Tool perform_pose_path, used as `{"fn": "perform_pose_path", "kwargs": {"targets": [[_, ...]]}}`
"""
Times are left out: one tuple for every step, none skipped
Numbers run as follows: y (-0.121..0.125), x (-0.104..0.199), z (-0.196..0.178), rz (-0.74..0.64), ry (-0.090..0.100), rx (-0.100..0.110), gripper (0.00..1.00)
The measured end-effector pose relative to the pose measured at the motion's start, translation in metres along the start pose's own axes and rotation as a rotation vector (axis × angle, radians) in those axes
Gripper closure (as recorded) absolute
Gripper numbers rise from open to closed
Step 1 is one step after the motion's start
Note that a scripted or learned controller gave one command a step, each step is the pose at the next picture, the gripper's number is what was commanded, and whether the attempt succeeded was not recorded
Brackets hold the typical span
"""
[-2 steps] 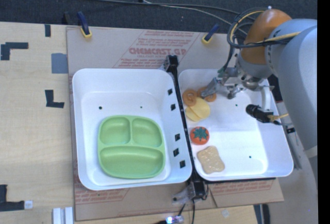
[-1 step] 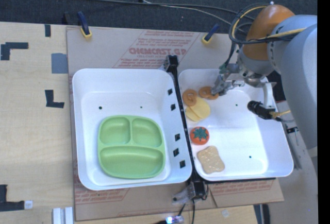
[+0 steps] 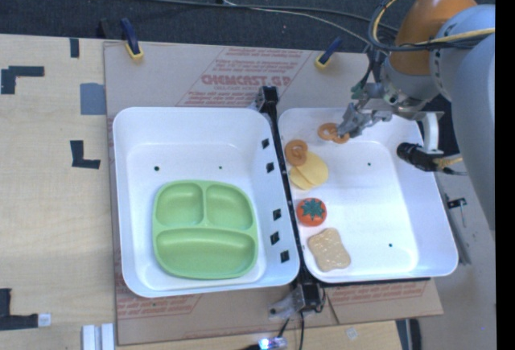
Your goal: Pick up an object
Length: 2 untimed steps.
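At the far edge of the right bin (image 3: 418, 248), the gripper (image 3: 348, 129) hangs low from the grey arm (image 3: 475, 43), its tip right against a small orange ring-shaped piece (image 3: 328, 133) that lies by the bin's back wall. Whether the gripper is clenched, released, or grasping the ring cannot be told from this slanted look down; the tip and the ring overlap, and no more than that is clear. Just nearer the camera, along the left side of the same bin, a second orange ring (image 3: 296, 151) rests on top of a pale yellow piece (image 3: 314, 173). Below those, apart from them, sits a red tomato-like toy (image 3: 311, 212) with a green top, and nearer still a tan slice shaped like bread (image 3: 329, 249) lies close to the front corner. The left bin (image 3: 133, 179) touches the right one along a shared divider and holds a green divided plate (image 3: 205, 229) with three compartments, lying flat toward the front.
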<state>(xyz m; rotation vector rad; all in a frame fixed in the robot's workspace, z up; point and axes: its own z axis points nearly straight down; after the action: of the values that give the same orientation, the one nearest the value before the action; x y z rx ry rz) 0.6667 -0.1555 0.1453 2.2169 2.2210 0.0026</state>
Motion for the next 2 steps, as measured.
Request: {"fn": "perform_pose_path", "kwargs": {"targets": [[-0.008,-0.004,-0.055,0.001,0.0,-0.001,1.0],[-0.012,-0.003,-0.1,0.0,0.0,0.0,1.0]]}}
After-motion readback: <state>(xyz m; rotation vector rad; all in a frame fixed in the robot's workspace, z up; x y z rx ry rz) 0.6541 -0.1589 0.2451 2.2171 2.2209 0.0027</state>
